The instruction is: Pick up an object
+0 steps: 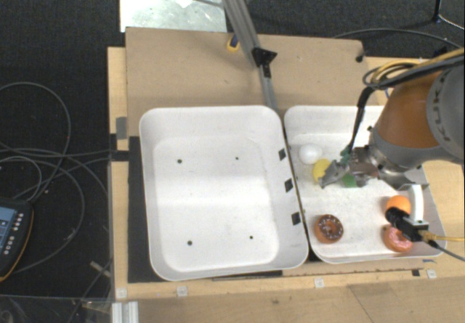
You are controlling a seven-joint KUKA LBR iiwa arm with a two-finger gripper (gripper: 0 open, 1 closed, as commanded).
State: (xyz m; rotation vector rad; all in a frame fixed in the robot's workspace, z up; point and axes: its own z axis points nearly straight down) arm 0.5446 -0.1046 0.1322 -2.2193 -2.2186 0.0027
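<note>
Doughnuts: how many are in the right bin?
2. A chocolate doughnut lies near the bin's front left; a pink doughnut lies at the front right, partly behind a cable. The arm may hide others.

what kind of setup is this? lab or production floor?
Most likely a robotics lab grasping rig, not a production line. Two white bins sit side by side: the left bin and the right bin, which holds toy items like a chocolate donut. Loose cables trail over dark carpet.

A white ball [310,152], yellow piece [321,168], brown doughnut [329,228], orange ball [397,205] and pink doughnut [397,239] lie in the right bin [363,115].
</note>
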